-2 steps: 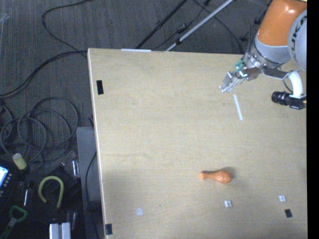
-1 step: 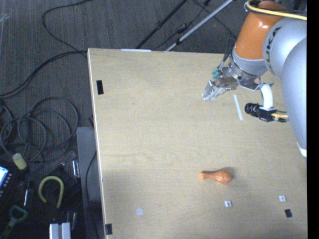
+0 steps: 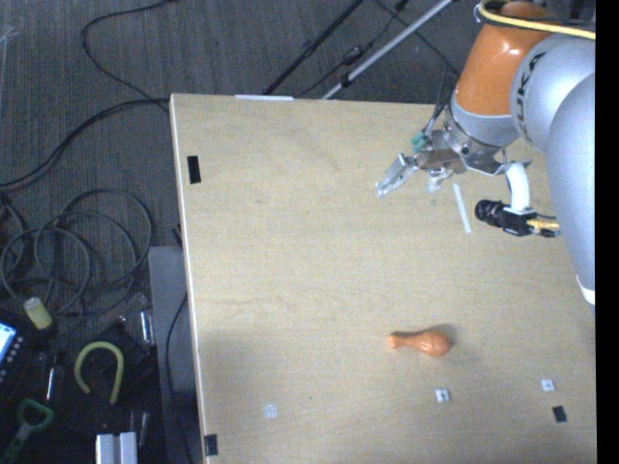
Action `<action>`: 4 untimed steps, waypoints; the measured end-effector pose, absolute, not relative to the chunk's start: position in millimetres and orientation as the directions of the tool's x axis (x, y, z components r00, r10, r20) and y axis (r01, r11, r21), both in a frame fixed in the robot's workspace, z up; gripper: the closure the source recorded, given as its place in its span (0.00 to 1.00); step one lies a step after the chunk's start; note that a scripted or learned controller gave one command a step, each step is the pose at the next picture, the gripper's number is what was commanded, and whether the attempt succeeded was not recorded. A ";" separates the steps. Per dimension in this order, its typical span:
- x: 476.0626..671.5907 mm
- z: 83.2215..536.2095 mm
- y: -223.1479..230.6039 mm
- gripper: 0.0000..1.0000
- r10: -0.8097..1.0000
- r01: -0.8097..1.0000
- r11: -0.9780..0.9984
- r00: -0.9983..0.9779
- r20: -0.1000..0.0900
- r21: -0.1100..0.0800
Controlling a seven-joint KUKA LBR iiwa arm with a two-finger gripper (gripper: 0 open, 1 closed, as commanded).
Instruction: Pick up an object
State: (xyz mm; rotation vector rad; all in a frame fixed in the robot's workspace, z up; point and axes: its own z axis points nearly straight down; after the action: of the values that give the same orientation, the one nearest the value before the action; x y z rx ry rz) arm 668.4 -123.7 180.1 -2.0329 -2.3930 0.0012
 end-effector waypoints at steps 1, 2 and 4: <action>667.5 87.3 -184.2 0.00 0.969 0.969 0.248 -0.248 -0.002 -0.003; 668.4 83.8 -136.0 0.00 0.843 0.843 0.539 -0.539 0.000 0.000; 668.5 160.4 -113.0 1.00 0.967 0.967 0.255 -0.255 -0.001 0.000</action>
State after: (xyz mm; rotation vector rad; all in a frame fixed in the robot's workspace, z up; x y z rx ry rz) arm 668.5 -113.0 160.4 -1.9180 -2.4886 0.0007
